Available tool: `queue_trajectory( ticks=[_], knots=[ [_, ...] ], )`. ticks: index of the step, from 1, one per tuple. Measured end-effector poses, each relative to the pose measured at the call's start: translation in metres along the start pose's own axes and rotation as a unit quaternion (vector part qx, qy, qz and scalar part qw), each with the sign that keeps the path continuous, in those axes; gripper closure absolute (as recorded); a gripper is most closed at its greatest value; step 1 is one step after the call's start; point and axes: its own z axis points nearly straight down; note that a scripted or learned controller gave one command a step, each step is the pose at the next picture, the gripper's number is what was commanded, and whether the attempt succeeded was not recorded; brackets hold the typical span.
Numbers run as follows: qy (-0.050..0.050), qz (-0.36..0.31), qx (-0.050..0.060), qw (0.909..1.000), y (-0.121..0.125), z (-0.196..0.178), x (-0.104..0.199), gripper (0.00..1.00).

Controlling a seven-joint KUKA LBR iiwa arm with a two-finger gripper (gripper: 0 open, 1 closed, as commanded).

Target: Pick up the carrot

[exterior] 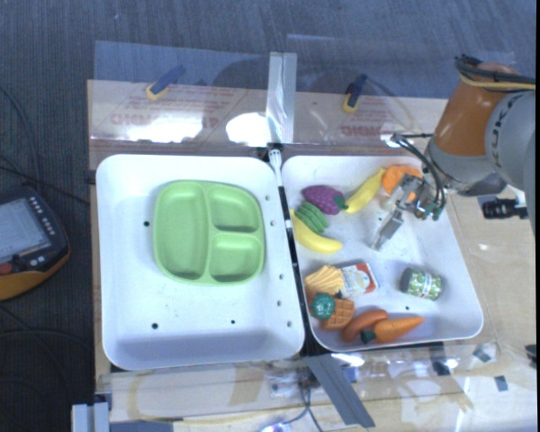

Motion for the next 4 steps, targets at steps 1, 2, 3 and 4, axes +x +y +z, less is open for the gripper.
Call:
queue_trajectory(
  ticks=[1, 2, 3, 4],
  knots=[
    [-0.012, -0.124, 0.003, 0.9922, -0.004, -0.001, -0.011, 0.00],
    [-0.033, -0.177, 0.000, 0.9836, -0.047, -0.027, 0.069, 0.00],
    [-0.034, 0.040, -0.006, 0.9986, -0.011, -0.002, 0.033, 0.00],
    [-0.035, 0.104, -0.009, 0.9939, -0.064, 0.002, 0.124, 0.00]
  ],
)
